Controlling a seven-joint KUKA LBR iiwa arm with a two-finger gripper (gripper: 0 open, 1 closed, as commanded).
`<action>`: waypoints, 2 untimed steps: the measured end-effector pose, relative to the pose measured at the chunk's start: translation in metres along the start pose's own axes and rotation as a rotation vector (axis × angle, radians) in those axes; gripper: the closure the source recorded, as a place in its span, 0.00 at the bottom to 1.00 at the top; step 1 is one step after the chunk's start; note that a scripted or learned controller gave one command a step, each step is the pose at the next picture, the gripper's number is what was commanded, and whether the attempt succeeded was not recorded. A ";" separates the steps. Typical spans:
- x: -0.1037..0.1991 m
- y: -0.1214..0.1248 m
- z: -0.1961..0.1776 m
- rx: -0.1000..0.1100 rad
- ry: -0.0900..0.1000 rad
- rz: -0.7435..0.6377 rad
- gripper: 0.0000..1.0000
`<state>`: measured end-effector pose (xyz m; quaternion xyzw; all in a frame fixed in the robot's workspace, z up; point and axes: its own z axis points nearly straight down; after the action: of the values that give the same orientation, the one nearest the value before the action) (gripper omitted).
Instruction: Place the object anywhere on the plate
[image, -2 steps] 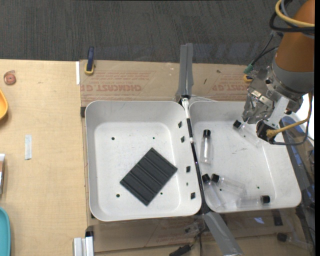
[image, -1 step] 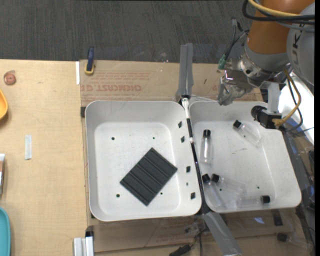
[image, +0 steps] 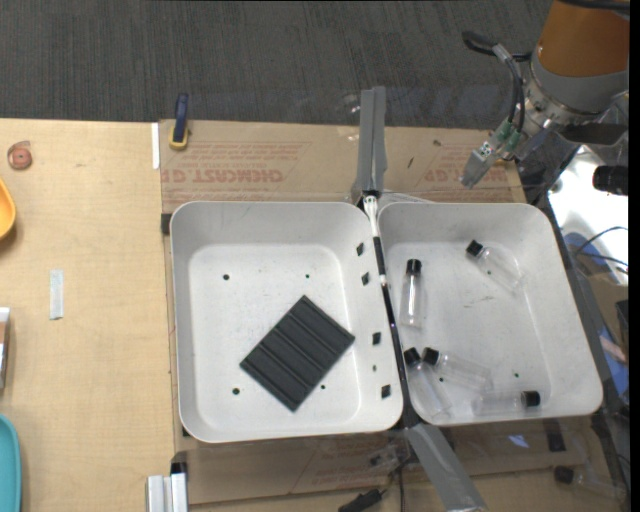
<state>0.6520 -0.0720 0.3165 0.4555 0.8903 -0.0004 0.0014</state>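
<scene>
Claw (image: 480, 165): grip state unclear to us, hovering behind the right bin (image: 560, 300); next we grasp a vial (image: 412, 290) for the plate (image: 298, 352).

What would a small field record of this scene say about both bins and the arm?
left bin: holds one dark ribbed plate, lying flat and turned at an angle
right bin: holds several clear vials with black caps, lying scattered
arm: upper right, above the bench behind the right bin
task state: no vial on the plate yet
</scene>
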 end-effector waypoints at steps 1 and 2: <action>0.033 0.033 0.021 0.003 0.002 0.267 1.00; 0.048 0.044 -0.105 -0.001 0.000 -0.325 1.00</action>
<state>0.6599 -0.0071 0.4219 0.3056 0.9522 -0.0001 0.0017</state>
